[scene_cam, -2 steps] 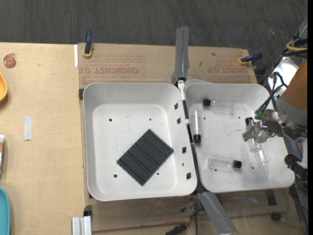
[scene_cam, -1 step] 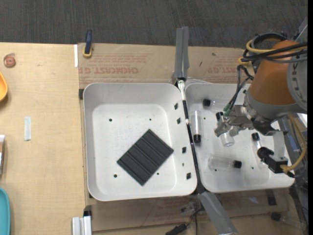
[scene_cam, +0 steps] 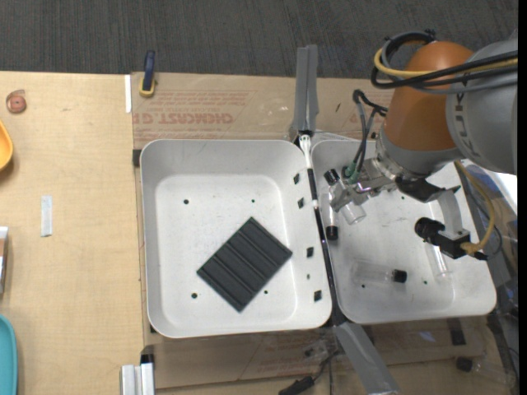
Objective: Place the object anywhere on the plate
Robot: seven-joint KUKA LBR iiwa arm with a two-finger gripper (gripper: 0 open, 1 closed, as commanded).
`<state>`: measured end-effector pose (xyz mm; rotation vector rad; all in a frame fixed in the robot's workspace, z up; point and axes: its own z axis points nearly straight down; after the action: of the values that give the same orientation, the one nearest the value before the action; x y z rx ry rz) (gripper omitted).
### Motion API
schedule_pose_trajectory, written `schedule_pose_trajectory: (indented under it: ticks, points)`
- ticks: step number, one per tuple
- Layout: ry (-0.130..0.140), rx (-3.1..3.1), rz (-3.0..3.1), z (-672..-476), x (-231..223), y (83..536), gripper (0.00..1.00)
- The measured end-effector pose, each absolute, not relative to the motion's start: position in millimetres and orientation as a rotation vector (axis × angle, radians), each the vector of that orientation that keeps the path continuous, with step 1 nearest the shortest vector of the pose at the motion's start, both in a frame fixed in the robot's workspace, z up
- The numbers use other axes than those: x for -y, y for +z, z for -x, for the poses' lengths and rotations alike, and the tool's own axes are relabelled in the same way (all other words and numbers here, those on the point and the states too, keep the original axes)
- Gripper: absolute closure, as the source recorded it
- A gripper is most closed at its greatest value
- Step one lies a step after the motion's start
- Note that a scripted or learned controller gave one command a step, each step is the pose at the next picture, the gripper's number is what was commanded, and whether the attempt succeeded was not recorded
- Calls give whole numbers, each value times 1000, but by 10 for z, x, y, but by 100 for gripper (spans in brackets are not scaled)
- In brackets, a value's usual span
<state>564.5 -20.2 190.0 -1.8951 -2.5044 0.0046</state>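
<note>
The gripper (scene_cam: 350, 197) hangs low over the back left part of the right bin (scene_cam: 469, 299). It is so tangled with cables and glinting metal that I cannot tell whether it is apart, together or clamped on anything. A small clear piece (scene_cam: 354, 214) sits just under it, too glassy to make out. Near the front of that bin a clear vial (scene_cam: 380, 276) with a dark cap lies on its side, well apart from the gripper. Another see-through tube (scene_cam: 441, 263) near the right wall is half hidden by the arm's black fittings. The plate (scene_cam: 244, 263), a dark ribbed rectangle, lies askew in the left bin (scene_cam: 165, 179) with nothing on it. Behind the bins the cardboard sheet (scene_cam: 198, 105) bears red print, upside down from here, that seems to read "CHEMCAST". The smaller lines are illegible. An orange shape (scene_cam: 4, 148) and a teal one (scene_cam: 6, 356) are cut off at the left edge.
</note>
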Motion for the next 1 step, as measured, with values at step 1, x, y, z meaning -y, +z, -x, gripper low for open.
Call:
schedule_pose_trajectory:
  ticks: [1]
  points:
    - [6, 2304, 2135, -5520, -943, 2332, 100]
